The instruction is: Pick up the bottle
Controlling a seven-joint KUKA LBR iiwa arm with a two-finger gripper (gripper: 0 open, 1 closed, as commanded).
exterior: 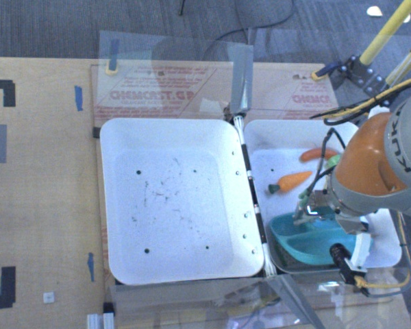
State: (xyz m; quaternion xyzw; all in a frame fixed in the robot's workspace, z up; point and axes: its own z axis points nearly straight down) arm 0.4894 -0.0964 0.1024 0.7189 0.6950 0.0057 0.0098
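At the near end of the right bin (pixel 282 157) lies a teal dish-like thing (pixel 307 247), and the gripper (pixel 309 211) hangs just above its far edge, low in the bin. Whether the gripper is apart or together cannot be told from here, since the wrist covers it, and nothing can be seen held in it. The orange-banded arm (pixel 370 164) covers much of the bin's right half. I cannot make out the bottle itself (it may lie hidden under the arm or behind the teal thing), so I cannot say where it is.

A little farther on, an orange carrot (pixel 294 181) lies on the bin floor, apart from the gripper. Beyond it, a second orange piece (pixel 316 154) with a green end lies near the far wall. The left bin (pixel 171 197) sits beside this one on the worktop (pixel 41 197), and a clear sheet (pixel 164 91) lies behind both bins.

As a judgement, the approach looks made, but the grasp and the lift are not yet shown, so most of the task is left.
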